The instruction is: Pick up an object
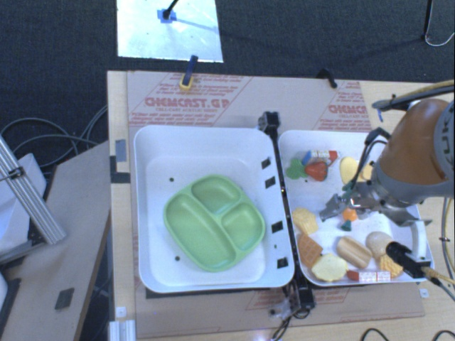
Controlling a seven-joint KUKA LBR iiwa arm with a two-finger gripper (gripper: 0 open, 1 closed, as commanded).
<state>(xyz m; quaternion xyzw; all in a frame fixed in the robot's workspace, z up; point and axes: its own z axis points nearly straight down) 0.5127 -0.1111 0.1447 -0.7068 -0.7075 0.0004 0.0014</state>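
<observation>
The right bin (290, 190) holds several toy food pieces. At its far end lie a green leafy piece (295, 168), a red piece (316, 170), a blue, white and red piece (320, 155) and a yellow lemon-like piece (348, 168). Near the front lie a yellow chip (305, 221), a brown waffle piece (309, 249), a pale yellow slice (329, 267), a bread roll (353, 251) and a cream oval (379, 241). My gripper (343, 210) hangs low over the bin's middle, right by a small orange piece (349, 215) and a teal bit (346, 226).
The left bin (153, 190) holds a light green divided plate (213, 222). Black clips (270, 183) line the wall between the two bins. The arm's orange band (416, 144) covers the right bin's right side. Cardboard (192, 105) lies under both bins.
</observation>
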